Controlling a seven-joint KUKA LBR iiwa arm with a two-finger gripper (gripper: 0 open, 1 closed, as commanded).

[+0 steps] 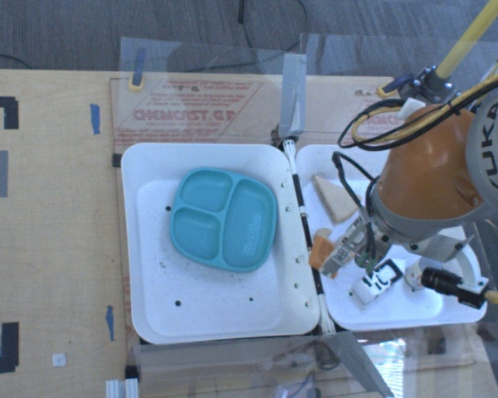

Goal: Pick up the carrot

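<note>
Though low inside the right bin [398, 313], not seen clamped on anything; judged to be at the approach step, with the grasp not yet made. Nearest the camera, toward that bin's front: a small white block with black markings [373, 282], just beside the end effector [342, 258]. Impossible to tell whether apart or together, with the grey-and-orange arm [423, 172] overhanging much of it.

Just left of the end effector, touching it or nearly so: the carrot [320, 249], hard against the bin's left wall, where the two bins meet. Looks like a short, stubby orange piece, matte, partly covered on its right side; probably a toy, light and rigid.

Next move, by judgement: straddling the carrot squarely, minding the wall close on its left, then closing and lifting straight up. Some risk of pushing it into the wall rather than catching it.

Farther back in the same bin: a pale tan wedge [334, 197], apart from the carrot. Across in the left bin [141, 222]: a teal divided plate [224, 220]. Beyond both: flat cardboard [191, 110] on the table [50, 222].
</note>
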